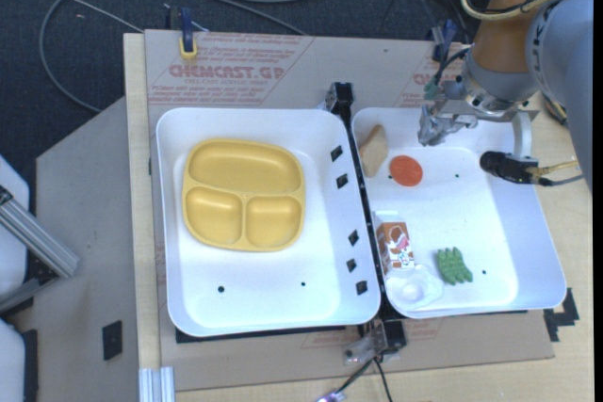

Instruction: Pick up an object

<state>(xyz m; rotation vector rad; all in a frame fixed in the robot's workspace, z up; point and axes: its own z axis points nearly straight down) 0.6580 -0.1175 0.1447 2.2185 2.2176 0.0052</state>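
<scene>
I see the gripper [435,133] hanging over the far edge of the right bin [528,231], near its far-left corner; from this slant I cannot tell how its jaws stand. Nothing shows between them. Just below it, an orange disc [406,170] lies on the bin floor, and a tan bread-like piece [374,149] rests against the bin's left wall, near the far corner. Along the same wall toward the near edge sits a small printed packet [397,245], with a clear round lid [411,285] by the near-left corner and a green ridged item [454,266] just beside it toward the near edge. In the left bin [179,278], a yellow divided plate [244,194] lies toward the far-left part.
</scene>
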